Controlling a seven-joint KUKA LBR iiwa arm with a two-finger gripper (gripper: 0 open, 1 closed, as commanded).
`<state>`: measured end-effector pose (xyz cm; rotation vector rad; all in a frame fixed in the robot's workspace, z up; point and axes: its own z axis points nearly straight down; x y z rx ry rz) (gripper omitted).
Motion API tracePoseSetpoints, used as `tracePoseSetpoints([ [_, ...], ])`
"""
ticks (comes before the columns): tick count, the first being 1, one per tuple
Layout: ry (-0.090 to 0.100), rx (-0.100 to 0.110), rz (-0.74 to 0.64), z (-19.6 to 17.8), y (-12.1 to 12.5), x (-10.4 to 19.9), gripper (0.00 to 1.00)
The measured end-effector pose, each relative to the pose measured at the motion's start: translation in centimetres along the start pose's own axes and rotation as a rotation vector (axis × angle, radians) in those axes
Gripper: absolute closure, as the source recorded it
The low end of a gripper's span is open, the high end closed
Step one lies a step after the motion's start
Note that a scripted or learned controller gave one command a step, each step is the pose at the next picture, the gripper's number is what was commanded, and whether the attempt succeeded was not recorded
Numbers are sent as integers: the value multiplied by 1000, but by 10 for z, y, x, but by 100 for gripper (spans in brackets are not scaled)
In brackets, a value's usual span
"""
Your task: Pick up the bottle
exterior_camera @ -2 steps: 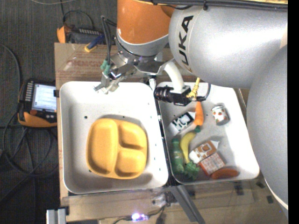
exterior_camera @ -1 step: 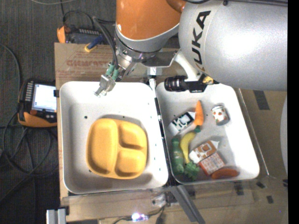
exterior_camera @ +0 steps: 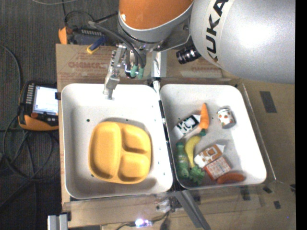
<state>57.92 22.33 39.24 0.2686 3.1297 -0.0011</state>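
Left bin: holds one yellow divided tray, three compartments, lying flat at the bin's centre. Nothing is seen in the compartments.

Right bin: holds a cluster of small items. A carrot stands near centre, with a black-and-white carton touching it at 9 o'clock. A small white cube-like item lies apart at the carrot's 3 o'clock. Below, a banana sits beside a green bottle, which lies along the bin's left wall, toward 7 o'clock of the bin. A broccoli piece touches the bottle's lower end. An orange-and-white box, a red patterned packet and a red sausage-like item lie at 5 o'clock.

Tool: positioned over the back rim of the left bin, at 12 o'clock. One finger is visible, pointing down; whether the tool is open or closed cannot be told. Nothing is seen in its hold.

The bottle lies well apart from the tool, at the tool's 4 o'clock, across the dividing walls.
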Motion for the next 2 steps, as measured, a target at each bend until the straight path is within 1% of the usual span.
tracePoseSetpoints([
  [1, 5, -1, 50, 83, 0, 77, 100],
  [2, 0, 0, -193, 72, -13, 93, 100],
])
